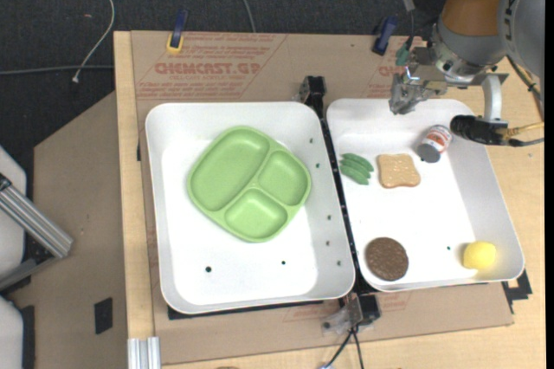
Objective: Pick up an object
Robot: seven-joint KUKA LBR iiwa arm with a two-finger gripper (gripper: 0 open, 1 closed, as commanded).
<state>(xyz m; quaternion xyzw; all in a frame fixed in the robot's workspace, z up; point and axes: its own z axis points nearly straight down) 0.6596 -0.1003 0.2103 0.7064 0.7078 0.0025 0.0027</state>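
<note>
Objects for picking lie in the right bin [502,211]: a small can [434,141] with a red-and-white label toward 1 o'clock of the bin, lying on its side with its long axis running from about 1 o'clock to 7 o'clock and its dark end pointing down toward 7 o'clock; a slice of toast [399,171] just beside it at 8 o'clock, lying flat; a green leafy piece [356,167] at 9 o'clock from the toast, close to the bin's left wall, its length running from 10 o'clock to 4 o'clock; a round brown patty [386,258] at the bin's 7 o'clock corner; a yellow lemon-like piece [479,255] at the 5 o'clock corner, well apart from the patty

Gripper [402,101] hangs over the 11 o'clock edge of the right bin, with nothing between its fingers; whether the claw is spread or pressed together I cannot tell

Left bin [173,272] holds a green divided plate [249,183], tilted so its long axis runs from 10 o'clock to 4 o'clock
</note>
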